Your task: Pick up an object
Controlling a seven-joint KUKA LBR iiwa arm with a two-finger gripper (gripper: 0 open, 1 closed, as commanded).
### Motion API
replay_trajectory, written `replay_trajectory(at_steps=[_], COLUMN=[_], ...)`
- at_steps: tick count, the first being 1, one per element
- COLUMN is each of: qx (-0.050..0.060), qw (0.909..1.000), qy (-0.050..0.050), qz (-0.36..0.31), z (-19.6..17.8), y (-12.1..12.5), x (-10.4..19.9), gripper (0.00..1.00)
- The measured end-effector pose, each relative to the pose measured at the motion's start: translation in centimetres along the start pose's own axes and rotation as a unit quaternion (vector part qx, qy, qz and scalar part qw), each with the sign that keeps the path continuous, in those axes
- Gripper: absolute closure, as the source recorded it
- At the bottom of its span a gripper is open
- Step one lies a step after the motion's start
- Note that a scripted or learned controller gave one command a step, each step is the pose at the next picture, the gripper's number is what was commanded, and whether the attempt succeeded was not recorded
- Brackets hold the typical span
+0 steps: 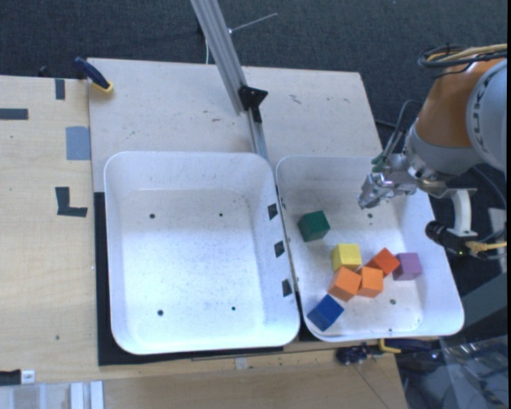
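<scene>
Several small blocks lie in the right bin (426, 318): a green cube (314, 225) by itself, then a cluster of a yellow cube (347, 256), orange blocks (348, 283) (383, 262), a purple block (408, 266) and a blue cube (325, 312). My gripper (371, 196) hangs over the bin's upper right part, right of the green cube and above the cluster. Nothing shows between its fingers.
The left bin (119, 228) sits beside the right one. A metal pole (226, 54) slants down to the bins' shared edge. A blue-and-yellow tool (94, 73) lies at the bench's far left corner. Cables hang at the right by the arm.
</scene>
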State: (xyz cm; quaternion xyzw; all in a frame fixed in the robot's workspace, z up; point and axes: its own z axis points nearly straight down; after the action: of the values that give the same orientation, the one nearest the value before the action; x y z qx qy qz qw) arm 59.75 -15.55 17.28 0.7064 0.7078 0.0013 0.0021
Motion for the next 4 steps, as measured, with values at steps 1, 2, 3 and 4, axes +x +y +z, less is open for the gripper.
replay_trajectory(at_steps=[1,2,3,4], qx=[0.0,0.001,0.003,0.003], qw=[1.0,1.0,1.0,1.0], qy=[0.0,0.0,0.001,0.001], qz=[0.0,0.0,-0.002,-0.002], z=[-5.3,-9.1,-9.5,-9.1], y=[0.2,0.3,-0.4,-1.8], x=[0.0,0.0,4.9,9.4], gripper=[1.0,1.0,1.0,1.0])
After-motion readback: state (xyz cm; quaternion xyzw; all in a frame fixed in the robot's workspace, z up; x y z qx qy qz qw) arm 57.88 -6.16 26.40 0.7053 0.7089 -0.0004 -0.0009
